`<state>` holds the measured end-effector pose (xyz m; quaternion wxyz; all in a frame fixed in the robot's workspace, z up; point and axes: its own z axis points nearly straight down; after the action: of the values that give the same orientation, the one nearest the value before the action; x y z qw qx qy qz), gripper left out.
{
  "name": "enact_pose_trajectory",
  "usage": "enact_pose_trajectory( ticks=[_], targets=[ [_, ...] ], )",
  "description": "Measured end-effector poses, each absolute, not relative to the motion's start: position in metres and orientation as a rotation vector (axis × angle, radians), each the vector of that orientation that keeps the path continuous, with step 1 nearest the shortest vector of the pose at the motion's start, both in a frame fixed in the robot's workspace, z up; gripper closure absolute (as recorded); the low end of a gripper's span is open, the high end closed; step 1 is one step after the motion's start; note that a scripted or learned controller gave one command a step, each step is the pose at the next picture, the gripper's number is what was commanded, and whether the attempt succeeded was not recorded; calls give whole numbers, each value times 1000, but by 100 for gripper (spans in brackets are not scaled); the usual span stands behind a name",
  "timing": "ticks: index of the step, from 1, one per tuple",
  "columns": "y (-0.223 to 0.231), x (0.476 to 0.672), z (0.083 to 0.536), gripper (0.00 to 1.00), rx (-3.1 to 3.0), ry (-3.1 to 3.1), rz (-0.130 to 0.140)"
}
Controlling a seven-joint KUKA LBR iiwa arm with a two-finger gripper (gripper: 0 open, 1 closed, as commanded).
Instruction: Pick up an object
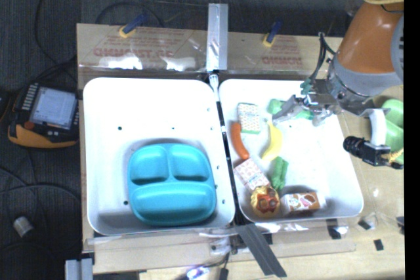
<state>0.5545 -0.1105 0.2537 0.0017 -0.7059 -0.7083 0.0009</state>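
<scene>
Pincer (303,108) hovers over the right bin's (341,197) far side; whether it's clenched, I can't tell. A green object (276,104) lies touching its tip, the yellow banana (273,142) just below. Red lettering on the plastic sheet (141,52) is too blurred to read.

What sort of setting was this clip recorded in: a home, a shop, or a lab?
Most likely a robotics lab bench set up for grasping trials. Two white bins sit side by side on a board, one holding a blue divided tray, the other toy food such as a banana. A handheld control pendant lies on the carpet.
</scene>
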Motion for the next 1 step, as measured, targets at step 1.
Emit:
enact_pose_trajectory(
  ticks=[1],
  targets=[
    [-137,571,89,0,-2507,-1905,-7]
  ],
)
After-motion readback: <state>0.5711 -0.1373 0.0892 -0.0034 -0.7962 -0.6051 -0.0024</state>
